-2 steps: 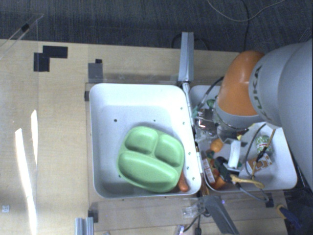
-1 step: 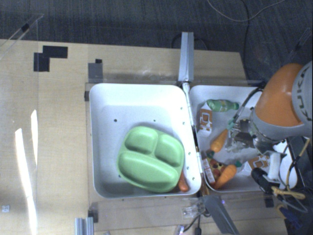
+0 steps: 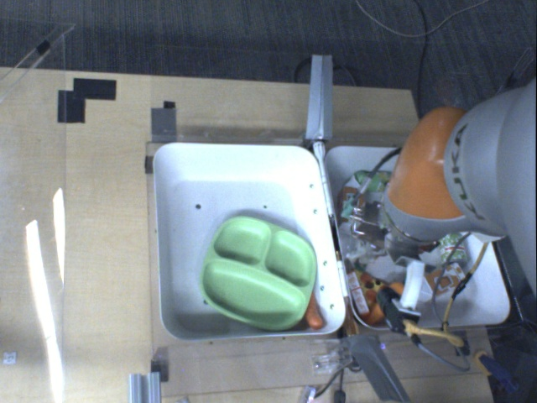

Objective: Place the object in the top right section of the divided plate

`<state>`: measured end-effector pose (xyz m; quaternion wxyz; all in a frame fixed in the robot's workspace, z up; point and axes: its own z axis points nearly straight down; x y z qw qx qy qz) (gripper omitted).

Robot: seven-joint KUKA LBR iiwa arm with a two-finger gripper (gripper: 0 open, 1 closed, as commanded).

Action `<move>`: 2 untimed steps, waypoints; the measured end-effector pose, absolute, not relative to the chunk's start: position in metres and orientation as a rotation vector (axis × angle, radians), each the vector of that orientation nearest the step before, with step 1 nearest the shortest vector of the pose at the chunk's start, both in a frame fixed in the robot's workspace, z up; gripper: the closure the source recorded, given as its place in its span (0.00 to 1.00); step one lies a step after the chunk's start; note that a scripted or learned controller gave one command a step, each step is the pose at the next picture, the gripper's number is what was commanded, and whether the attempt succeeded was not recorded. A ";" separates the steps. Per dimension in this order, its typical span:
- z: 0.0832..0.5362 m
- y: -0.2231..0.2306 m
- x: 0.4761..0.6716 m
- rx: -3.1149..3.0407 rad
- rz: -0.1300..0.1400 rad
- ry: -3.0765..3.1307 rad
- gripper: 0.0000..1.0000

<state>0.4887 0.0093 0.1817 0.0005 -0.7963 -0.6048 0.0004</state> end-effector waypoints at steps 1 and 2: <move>0.189 0.010 0.491 -2.494 0.005 -1.906 1.00; 0.196 0.011 0.493 -2.487 0.008 -1.913 1.00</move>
